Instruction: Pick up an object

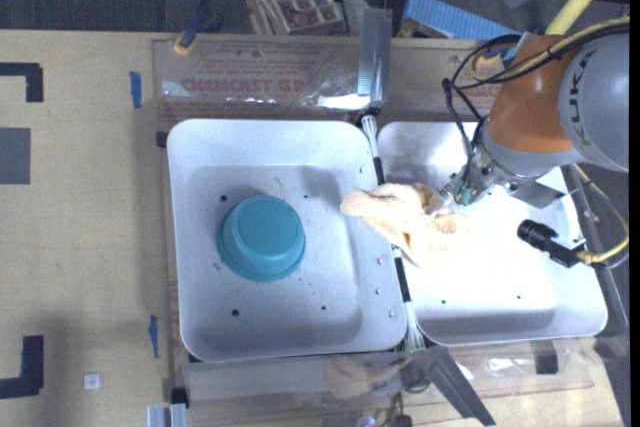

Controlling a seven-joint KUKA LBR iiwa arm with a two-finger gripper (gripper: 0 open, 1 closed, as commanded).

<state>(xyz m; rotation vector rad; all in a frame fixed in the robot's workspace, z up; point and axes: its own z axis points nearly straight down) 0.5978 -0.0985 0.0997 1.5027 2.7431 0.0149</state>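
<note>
Bins sit side by side on the bench: the left bin [190,175] holds an upturned teal bowl [262,236] near its middle, and the right bin [520,315] has the arm [590,105] reaching into it from the right. A pale yellowish cloth [400,212] lies draped across the divide between the two bins, one end resting on the left bin's sloping right wall, the other spread on the right bin's floor. The gripper [463,192] hangs low at the cloth's right end, just beside or touching it; contact cannot be made out, nor how its claw stands. A black cylindrical fitting [533,233] juts out over the right bin, right of the cloth
</note>
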